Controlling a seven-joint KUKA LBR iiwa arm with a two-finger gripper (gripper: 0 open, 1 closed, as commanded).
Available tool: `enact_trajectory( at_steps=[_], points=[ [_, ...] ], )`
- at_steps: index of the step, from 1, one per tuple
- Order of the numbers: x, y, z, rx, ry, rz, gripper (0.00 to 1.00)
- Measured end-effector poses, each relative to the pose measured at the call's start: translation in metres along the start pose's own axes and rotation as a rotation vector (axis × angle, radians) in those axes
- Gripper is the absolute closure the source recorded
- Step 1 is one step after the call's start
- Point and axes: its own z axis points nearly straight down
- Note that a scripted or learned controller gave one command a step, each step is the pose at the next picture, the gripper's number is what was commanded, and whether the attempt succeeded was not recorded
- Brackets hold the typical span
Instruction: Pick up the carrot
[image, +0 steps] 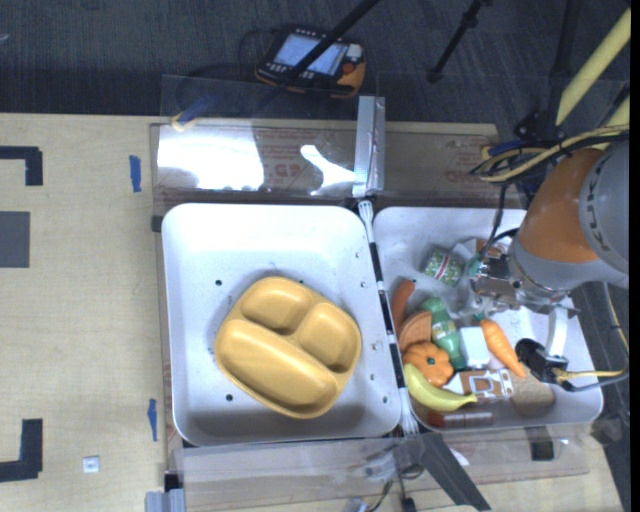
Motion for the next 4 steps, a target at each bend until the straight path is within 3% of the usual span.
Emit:
enact_trajectory(
  at_steps=[1,2,3,4],
  points=[
    [-0.041,-0.076,0.000,-0.001,-0.002,-0.055,0.00],
    [-0.022,-0.063,0.000,-0.005,-0.003,-0.056,0.00],
    [-0.081,-0.067,0.000,-0.005,-0.004,0.262,0.00],
    [-0.081,-0.066,-0.010,-0.009,-0.005,0.263,1.00]
  ],
)
